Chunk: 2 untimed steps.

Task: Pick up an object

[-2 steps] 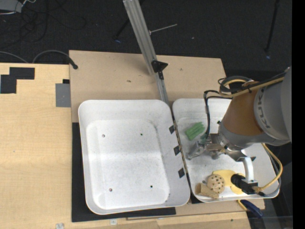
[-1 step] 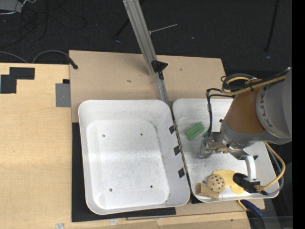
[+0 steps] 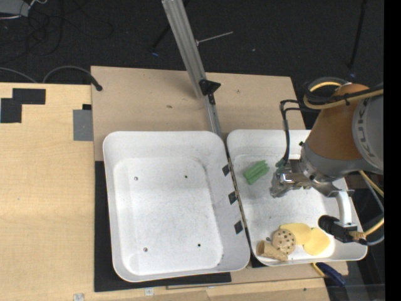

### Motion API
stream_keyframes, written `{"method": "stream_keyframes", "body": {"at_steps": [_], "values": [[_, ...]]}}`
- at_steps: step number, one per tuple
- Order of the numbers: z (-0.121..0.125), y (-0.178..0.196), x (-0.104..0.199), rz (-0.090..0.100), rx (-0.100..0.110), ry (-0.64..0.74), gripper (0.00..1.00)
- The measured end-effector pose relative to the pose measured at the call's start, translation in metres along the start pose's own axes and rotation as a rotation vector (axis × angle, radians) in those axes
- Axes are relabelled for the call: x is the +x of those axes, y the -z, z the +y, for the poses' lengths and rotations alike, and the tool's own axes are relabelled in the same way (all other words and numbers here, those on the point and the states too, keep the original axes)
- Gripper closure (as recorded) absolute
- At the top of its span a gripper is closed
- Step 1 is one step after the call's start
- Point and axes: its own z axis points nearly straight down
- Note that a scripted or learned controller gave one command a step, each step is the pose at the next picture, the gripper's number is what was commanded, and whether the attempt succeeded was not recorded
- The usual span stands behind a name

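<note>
The small green ridged plastic block lies near the right bin's back-left corner; probably light and stiff, best pinched across its short sides. The gripper hovers just beside it; grip state unreadable.

Even overhead light falls bright on the two white bins, washing them out slightly; the floor behind stays dim, edges soft.
</note>
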Motion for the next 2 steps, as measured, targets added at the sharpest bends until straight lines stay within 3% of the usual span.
{"method": "stream_keyframes", "body": {"at_steps": [2], "values": [[-0.007, 0.091, -0.002, 0.000, 0.000, 0.000, 1.00]]}}
